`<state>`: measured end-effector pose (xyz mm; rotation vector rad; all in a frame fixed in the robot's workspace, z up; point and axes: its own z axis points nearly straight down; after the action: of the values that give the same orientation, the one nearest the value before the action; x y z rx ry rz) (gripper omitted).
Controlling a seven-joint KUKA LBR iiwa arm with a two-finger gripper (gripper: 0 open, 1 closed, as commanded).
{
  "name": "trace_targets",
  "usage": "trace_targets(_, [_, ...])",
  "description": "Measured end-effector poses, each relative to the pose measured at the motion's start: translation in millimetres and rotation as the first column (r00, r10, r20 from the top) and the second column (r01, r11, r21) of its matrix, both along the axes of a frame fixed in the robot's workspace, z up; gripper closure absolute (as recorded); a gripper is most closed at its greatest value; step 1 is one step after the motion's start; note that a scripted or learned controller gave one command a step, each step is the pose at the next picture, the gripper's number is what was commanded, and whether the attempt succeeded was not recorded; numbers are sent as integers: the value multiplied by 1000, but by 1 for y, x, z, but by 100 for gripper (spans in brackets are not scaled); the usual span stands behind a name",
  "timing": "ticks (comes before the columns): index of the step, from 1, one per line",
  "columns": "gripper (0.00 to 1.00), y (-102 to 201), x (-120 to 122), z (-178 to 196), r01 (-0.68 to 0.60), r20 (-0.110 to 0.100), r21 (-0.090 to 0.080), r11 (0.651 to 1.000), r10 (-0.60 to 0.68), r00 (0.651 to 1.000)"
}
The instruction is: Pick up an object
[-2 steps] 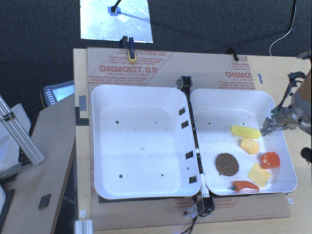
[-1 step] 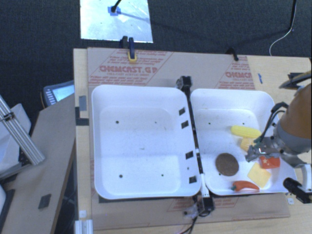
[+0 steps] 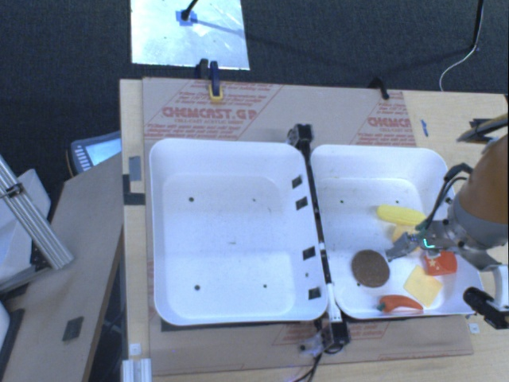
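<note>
Right now the arm [image 3: 487, 201] has its gripper [image 3: 428, 249] low inside the right-hand bin [image 3: 374, 159], among the loose pieces there, so the step in hand looks like the reach or the closing-in before a grasp, not the lift. A grey finger [image 3: 400, 247] sticks out toward the bin's middle, but whether the gripper is wide or narrow I cannot tell, and nothing can be seen held in it.

Just beyond the gripper lies a yellow banana-shaped piece [image 3: 401, 214]. Touching its near side, or very nearly, is a small orange-red block [image 3: 440, 263], partly hidden by the wrist. Nearer the front rim sits a pale yellow wedge [image 3: 422, 285], and past that a red-orange pepper-like piece [image 3: 400, 303]. A round brown disc [image 3: 371, 268] lies out past the finger's tip, toward the divider.

The orange-red block seems the likeliest target. The next move calls for closing squarely on one piece, then lifting straight up clear of its neighbours.
</note>
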<state>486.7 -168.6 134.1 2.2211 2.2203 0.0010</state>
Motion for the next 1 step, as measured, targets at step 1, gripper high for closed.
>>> trace_targets(1, [0,-29,81,-52,-6,5,-3,1000,6,1000])
